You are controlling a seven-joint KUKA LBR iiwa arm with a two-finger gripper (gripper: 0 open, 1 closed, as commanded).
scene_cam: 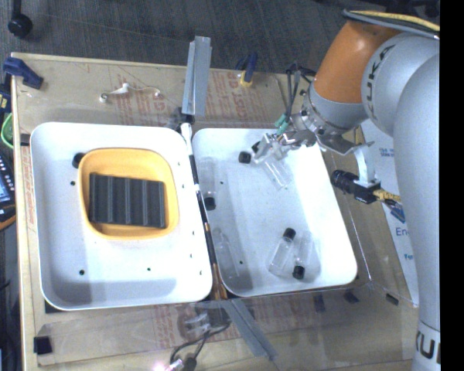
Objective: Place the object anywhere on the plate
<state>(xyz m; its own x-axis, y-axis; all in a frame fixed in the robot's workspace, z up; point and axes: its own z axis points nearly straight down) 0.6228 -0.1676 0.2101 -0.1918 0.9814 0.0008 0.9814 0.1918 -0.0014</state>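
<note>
bench [100, 83]: wood | left bin [54, 269], right bin [247, 207] side by side

Both bins [54, 277] look like smooth, slightly glossy white plastic. The plate [127, 163] is matt yellow with a dark ribbed insert. The small bottles [282, 255] are clear plastic with black caps. The desk [93, 79] is bare, worn wood.

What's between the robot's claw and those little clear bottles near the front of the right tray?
In the camera view, just bare white floor of the right bin separates the gripper from the clear bottles.
</note>
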